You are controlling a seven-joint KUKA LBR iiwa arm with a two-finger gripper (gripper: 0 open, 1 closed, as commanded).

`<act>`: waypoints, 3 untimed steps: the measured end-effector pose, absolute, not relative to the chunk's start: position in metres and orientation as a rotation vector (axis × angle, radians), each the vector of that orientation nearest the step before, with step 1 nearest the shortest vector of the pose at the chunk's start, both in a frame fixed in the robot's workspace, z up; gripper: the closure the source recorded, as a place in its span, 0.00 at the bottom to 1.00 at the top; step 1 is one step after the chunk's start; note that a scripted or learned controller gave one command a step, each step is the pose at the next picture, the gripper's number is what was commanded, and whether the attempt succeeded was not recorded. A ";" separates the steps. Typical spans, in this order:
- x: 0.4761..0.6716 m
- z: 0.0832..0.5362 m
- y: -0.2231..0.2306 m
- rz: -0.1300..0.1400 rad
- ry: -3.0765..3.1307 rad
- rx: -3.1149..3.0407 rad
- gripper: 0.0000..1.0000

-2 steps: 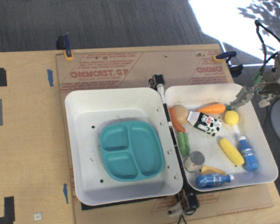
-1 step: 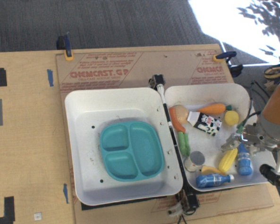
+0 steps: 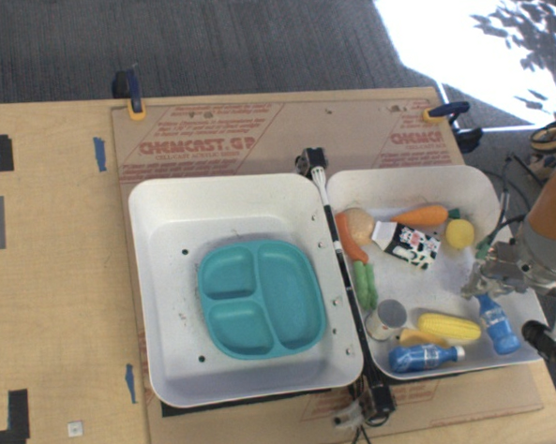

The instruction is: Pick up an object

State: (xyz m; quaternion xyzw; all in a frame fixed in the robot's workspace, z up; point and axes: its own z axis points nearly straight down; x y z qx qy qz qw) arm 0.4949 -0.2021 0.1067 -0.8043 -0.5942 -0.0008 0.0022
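The bench (image 3: 48,305) bears two white bins (image 3: 168,270) side by side.

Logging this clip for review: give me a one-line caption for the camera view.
KUKA arm's gripper hovers at the right bin of toy food and blue bottles; a teal divided tray fills the left bin.

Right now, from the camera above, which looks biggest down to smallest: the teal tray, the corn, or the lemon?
1. Teal tray, biggest by far.
2. Corn.
3. Lemon, smallest.
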 end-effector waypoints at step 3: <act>0.563 0.086 -0.108 -0.003 -1.371 -2.827 0.00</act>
